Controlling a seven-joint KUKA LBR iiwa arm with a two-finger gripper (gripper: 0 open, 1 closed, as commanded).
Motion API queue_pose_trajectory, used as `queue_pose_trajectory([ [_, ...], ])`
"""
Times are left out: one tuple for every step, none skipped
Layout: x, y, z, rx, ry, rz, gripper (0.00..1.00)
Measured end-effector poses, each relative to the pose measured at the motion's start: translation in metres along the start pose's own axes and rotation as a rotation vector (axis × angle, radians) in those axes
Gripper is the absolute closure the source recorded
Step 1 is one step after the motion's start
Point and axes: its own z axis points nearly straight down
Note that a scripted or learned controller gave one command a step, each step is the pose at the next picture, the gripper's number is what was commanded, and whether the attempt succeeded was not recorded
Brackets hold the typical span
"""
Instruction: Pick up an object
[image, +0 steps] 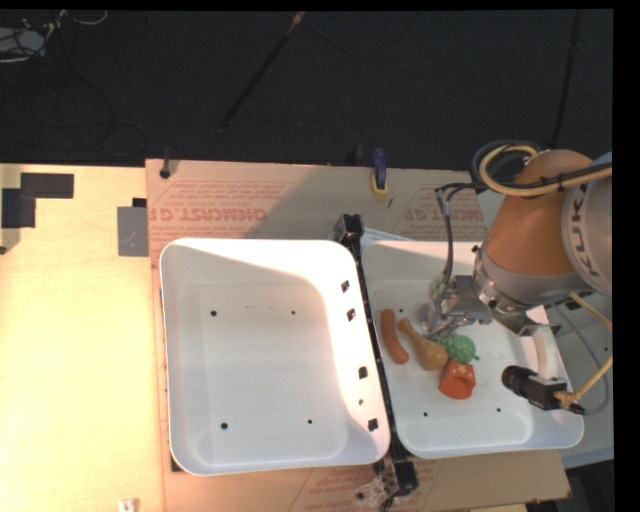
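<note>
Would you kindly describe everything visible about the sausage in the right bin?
The sausage is a slim, reddish-brown, smooth link, seemingly a plastic toy. It lies flat on the right bin's floor near its left wall, running diagonally from upper left to lower right. It seems whole. Its right side lies close beside a tan pear-shaped piece; actual contact is unclear. The gripper is nearby, apart from it.

Bench (70, 350): pale wood | cardboard sheet (250, 205) on it | two white bins (260, 455) on cardboard, side by side

Arm (545, 235) over right bin (500, 440), jaws (445, 315) above sausage (394, 336), pear (425, 346), red piece (457, 380).
</note>
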Motion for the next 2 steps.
queue_pose_trajectory([
  [0.062,0.096,-0.024,-0.002,0.000,-0.001,1.00],
  [0.061,0.066,-0.147,-0.004,0.000,0.003,1.00],
])
